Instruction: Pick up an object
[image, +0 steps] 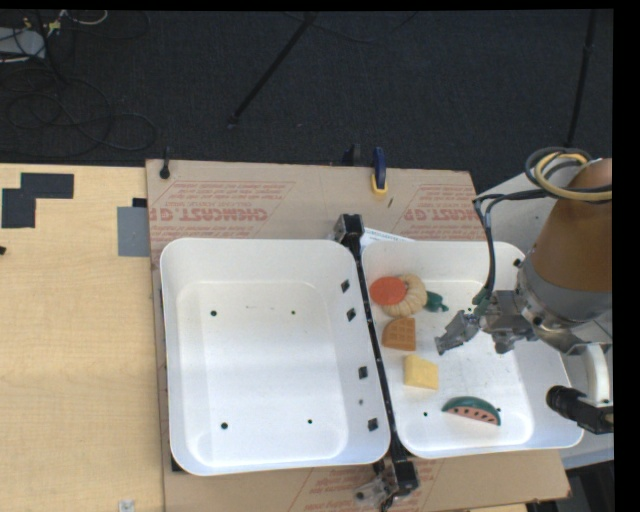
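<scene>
Camera view, yellow wedge (421, 373) below-left of claw (452, 338)

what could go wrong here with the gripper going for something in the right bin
The gripper hangs beside tightly grouped toys: the orange round piece, brown wedge and yellow block. Closing there might nudge neighbours or catch two. The watermelon slice lies flat, so fingers may slide over it.

Even, bright overhead light whitens the bins (190, 300), with soft shadows and slightly grainy, soft detail
</scene>
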